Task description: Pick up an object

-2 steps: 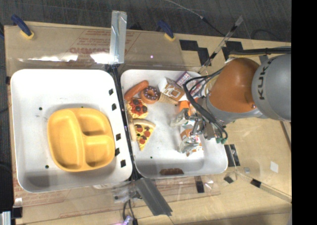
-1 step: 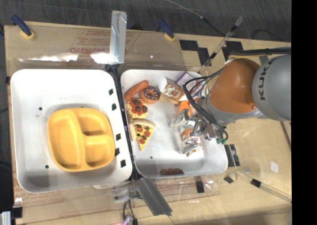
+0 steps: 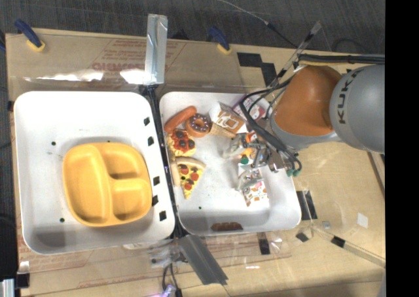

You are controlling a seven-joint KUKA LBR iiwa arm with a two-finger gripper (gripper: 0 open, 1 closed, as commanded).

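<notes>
Yellow tray (image 3: 105,183) in left bin (image 3: 39,112), toys in right bin (image 3: 222,214)

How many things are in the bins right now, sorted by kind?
Yellow divided plate: 1
Hot dog: 1
Donut: 1
Pizza pieces: 2
Small packets, by the claw: about 3; cluttered, hard to separate
Total: about 8

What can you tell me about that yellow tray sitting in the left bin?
The yellow tray looks like smooth moulded plastic, squarish with rounded corners. Raised ridges divide it into three compartments: one long section on its left side and two smaller ones on the right. It lies flat and right way up, turned slightly askew, on the floor of the left white bin, roughly in the middle and apart from the walls. Nothing is in it.
</notes>
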